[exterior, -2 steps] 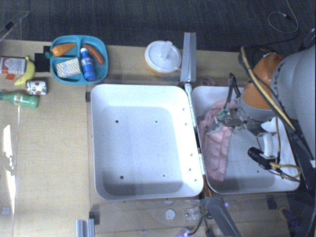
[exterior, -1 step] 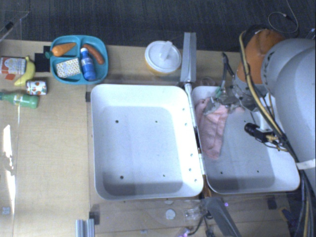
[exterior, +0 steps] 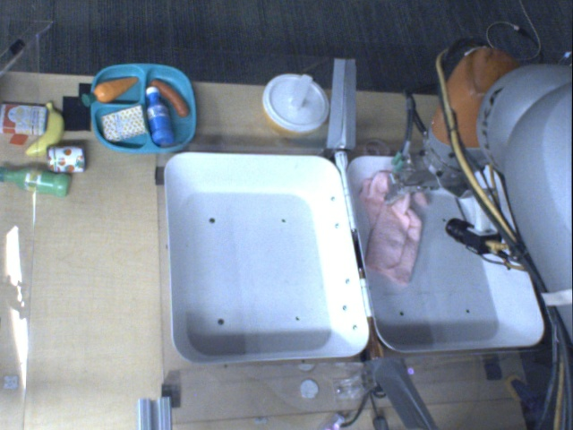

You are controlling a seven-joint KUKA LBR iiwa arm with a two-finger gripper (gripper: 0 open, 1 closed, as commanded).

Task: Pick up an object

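A pink cloth (exterior: 394,231) lies crumpled and stretched lengthwise in the left half of the right bin (exterior: 466,321). My gripper (exterior: 409,181) is over the bin's far left part, at the top end of the cloth. Its fingers are shut on the cloth's upper edge, which bunches up between them. The rest of the cloth trails from there toward the bin's front. The grey arm with its orange band (exterior: 474,79) comes in from the right and hides the bin's far right corner.
The left bin (exterior: 260,330) sits beside the right one. Behind the bins stand a white lidded cup (exterior: 295,104) and a blue tray of toy food (exterior: 143,106). Small toys (exterior: 40,150) lie at the far left. Black cables (exterior: 479,236) hang over the right bin.
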